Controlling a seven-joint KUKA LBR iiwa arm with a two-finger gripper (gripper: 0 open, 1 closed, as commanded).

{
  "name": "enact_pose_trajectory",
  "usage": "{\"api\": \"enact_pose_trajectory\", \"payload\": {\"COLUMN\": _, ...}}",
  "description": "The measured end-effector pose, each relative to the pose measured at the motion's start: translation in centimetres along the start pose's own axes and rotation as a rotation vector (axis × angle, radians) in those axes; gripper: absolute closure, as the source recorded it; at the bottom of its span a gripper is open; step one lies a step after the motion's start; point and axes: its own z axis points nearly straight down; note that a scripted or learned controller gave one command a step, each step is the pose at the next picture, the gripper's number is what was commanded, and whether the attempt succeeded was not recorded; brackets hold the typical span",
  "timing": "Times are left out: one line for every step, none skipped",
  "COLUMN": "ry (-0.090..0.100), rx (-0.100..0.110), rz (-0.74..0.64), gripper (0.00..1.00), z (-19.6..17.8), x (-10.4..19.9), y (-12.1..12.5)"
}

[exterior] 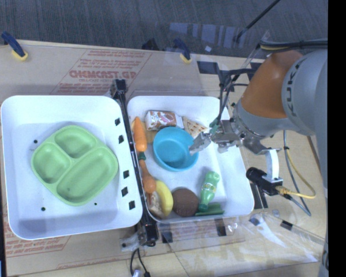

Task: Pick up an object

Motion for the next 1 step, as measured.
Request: {"api": "enact_pose_trajectory", "payload": {"ry": -0.005, "rx": -0.013, "rz": 0.110, "gripper": 0.00, "z": 9.72, "x": 2.29, "y": 3.91}}
